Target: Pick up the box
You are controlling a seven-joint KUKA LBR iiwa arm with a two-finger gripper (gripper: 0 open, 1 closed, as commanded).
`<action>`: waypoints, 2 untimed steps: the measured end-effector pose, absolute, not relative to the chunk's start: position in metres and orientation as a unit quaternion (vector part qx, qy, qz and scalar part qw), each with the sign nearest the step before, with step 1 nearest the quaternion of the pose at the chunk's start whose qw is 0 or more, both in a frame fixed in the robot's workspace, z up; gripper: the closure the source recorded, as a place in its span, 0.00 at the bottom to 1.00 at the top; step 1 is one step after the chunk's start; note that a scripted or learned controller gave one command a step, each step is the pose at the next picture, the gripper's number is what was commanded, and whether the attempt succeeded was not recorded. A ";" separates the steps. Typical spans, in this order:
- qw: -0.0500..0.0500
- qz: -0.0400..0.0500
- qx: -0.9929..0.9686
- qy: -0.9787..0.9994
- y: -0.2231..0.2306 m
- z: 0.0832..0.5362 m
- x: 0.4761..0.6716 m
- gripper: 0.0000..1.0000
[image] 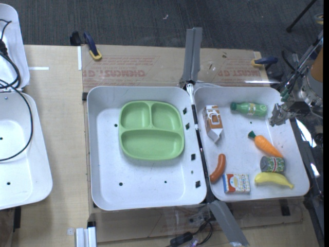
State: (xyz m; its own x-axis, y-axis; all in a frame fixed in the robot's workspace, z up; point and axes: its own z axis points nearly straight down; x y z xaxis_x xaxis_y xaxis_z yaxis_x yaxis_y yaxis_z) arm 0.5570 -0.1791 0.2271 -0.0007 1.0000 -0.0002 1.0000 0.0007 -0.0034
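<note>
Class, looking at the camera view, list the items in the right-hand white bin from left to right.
Red sausage → brown-and-white carton → small orange-and-white box → green plastic bottle → orange carrot → green tin can; the yellow banana overlaps these last in order.

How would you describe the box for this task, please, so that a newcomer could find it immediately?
Start at the right-hand white bin, the one holding the toy food. Along its near edge lies a small flat white-and-orange cardboard box, between the red sausage and the yellow banana. Unlike the taller brown-and-white carton further back, it lies flat and is rectangular.
</note>
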 end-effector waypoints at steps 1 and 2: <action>0.001 0.001 -0.691 -0.723 -0.157 0.091 0.479 0.00; 0.000 0.000 -0.724 -0.690 -0.120 0.138 0.483 0.00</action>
State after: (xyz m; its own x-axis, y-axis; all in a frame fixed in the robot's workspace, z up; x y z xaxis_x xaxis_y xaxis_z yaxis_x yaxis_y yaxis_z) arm 0.4831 -0.1205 0.1378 0.0477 0.9989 -0.0002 0.9989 -0.0477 -0.0010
